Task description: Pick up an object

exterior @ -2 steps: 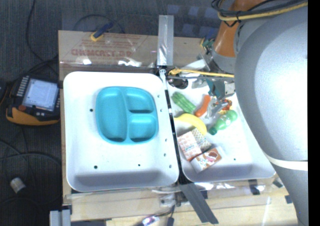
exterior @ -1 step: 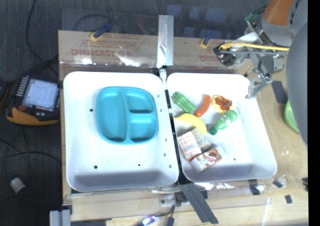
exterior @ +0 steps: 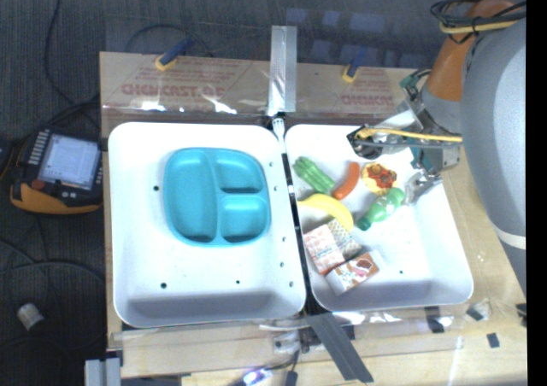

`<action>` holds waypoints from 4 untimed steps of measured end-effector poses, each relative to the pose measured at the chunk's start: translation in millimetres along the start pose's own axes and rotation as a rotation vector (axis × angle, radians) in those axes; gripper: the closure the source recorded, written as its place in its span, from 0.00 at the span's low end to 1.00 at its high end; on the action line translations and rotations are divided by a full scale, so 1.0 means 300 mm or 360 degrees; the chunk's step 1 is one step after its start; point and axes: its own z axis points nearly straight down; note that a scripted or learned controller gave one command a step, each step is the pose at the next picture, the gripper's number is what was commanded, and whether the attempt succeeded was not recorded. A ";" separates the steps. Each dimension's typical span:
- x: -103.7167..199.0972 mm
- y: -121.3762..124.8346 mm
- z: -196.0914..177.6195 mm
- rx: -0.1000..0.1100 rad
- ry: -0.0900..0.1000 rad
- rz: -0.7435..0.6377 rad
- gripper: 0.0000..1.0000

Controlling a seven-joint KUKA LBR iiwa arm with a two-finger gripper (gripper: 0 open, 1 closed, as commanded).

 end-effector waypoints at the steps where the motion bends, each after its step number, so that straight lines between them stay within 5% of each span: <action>1: 0.047 0.217 -0.051 -0.0004 0.0001 -0.0321 0.00; 2: 0.081 0.035 0.191 0.0004 0.0002 -0.0494 0.00; 3: -0.221 0.191 0.311 0.0000 0.0009 -0.0643 0.00; 4: -0.197 0.204 0.303 0.0008 0.0005 -0.0522 0.00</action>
